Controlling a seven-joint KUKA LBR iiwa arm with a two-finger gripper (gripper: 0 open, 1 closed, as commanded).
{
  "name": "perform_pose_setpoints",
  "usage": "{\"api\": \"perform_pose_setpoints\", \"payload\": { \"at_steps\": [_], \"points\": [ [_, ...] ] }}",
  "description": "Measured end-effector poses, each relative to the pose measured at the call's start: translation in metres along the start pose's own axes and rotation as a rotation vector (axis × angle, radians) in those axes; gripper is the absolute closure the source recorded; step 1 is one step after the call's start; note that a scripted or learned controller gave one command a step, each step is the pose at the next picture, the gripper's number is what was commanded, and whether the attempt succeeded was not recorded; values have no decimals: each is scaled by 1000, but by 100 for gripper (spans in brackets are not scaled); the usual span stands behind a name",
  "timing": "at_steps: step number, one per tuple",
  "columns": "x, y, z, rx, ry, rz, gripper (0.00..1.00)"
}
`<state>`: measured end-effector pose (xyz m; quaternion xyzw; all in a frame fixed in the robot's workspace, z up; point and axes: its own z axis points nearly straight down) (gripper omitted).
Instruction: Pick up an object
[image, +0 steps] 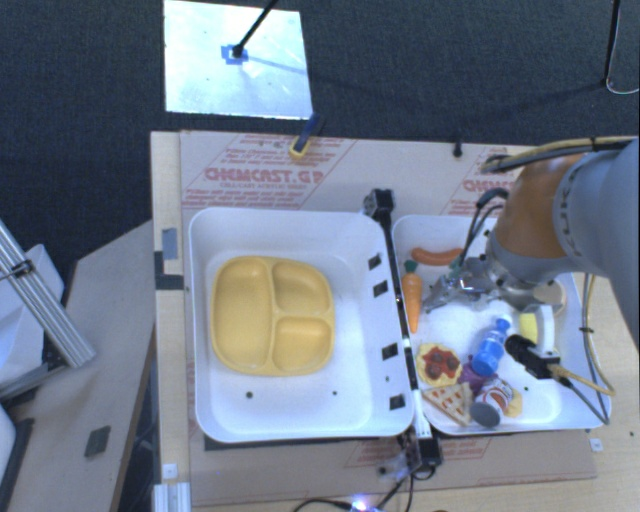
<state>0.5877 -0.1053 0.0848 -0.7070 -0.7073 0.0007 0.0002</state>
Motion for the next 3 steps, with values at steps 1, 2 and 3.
{"api": "perform_pose_setpoints", "payload": {
  "at_steps": [1,2,3],
  "points": [
    [0,1,0,-2,1,-1,0],
    [0,2,-11,-5,1,-1,100],
    [4,8,-74,-9,0,-4,100]
  ]
}}
